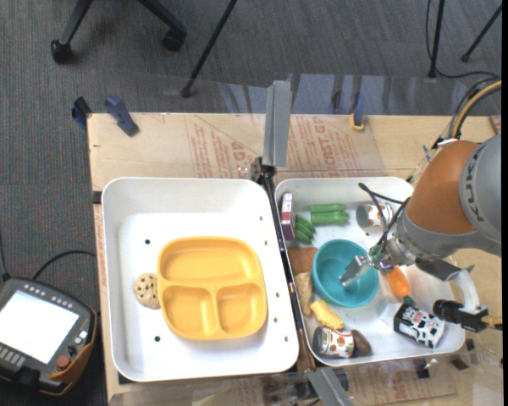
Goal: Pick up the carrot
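Hovering: gripper (356, 270) sits over the teal bowl (345, 272) in the right bin (389, 186), arm (444, 201) reaching in from the right with the orange band above the wrist.
Fingers: can't tell whether they're parted or closed, too small and dark against the bowl. Nothing visibly between them.
Carrot: small orange piece (398, 282) lying on the right bin floor, just right of the teal bowl, right by the wrist. Partly covered by the arm at its upper end. Not in the bowl.
Teal bowl: upright, mid right bin, gripper tip over its right half.
Green items: pea pod-like pieces (327, 214) near the bin's top edge, a smaller green cluster (304, 227) below-left of them.
Metal cup: shiny, (372, 216), top of right bin, just left of the arm.
Can: printed tin (334, 342) on its side near the bin's front wall.
Yellow piece: corn-like item (326, 314) just above the can, below the bowl.
Black-and-white item: cow-patterned object (418, 325), front right corner of the bin.
Left bin: (123, 201) holds a yellow divided plate (212, 299) with three compartments; a cookie (146, 290) lies touching the plate's left edge.
Off bench: teach pendant (34, 335) on the floor, lower left.
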